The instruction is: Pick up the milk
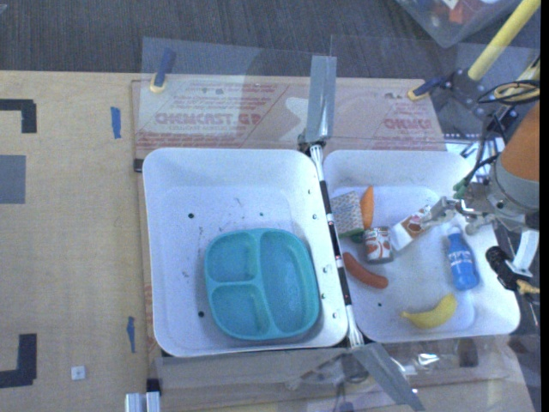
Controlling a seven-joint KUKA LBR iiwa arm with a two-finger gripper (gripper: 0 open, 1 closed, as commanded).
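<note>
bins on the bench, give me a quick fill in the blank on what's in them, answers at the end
1. The teal divided tray lies in the ____ bin of the two, as the camera sees them.
2. The banana in the right bin is ____ in colour.
3. The blue bottle lies between the banana and the arm's ____.
4. The milk carton lies in the same bin as the sausage, the ____ one.

Missing words: left; yellow; gripper; right
</note>
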